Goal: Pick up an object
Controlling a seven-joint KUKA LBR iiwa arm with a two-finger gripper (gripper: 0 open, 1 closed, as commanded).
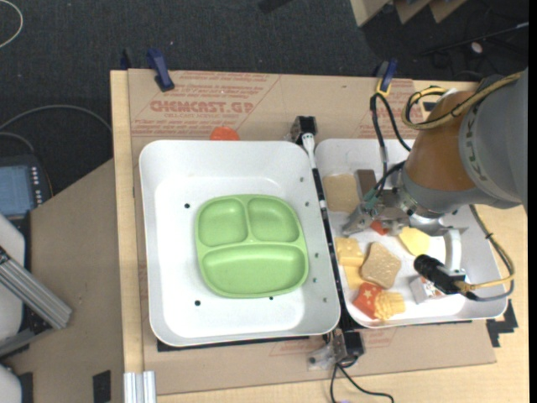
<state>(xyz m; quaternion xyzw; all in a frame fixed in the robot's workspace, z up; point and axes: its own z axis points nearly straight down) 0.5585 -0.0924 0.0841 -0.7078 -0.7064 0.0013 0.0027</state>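
The table [252, 99] is brown board with red print, clamped at its far edge by blue clips [159, 70]. Two shallow white bins lie side by side on it, touching along a black-hinged seam. The left bin [168, 175] holds a smooth green tray [249, 246] with three compartments, with bare white floor all round it. The grey arm [495, 133], orange-banded, hangs over the right bin [482, 305] and covers its far half; cables loop beside it. Its tool [373, 217] sits low among the toy food near the bin's left wall, and I cannot tell how it stands. Just nearer the camera lie a tan bread slice [382, 264], yellow cheese [414, 241], a red piece [367, 297] and crinkled fries [388, 306], crowded together
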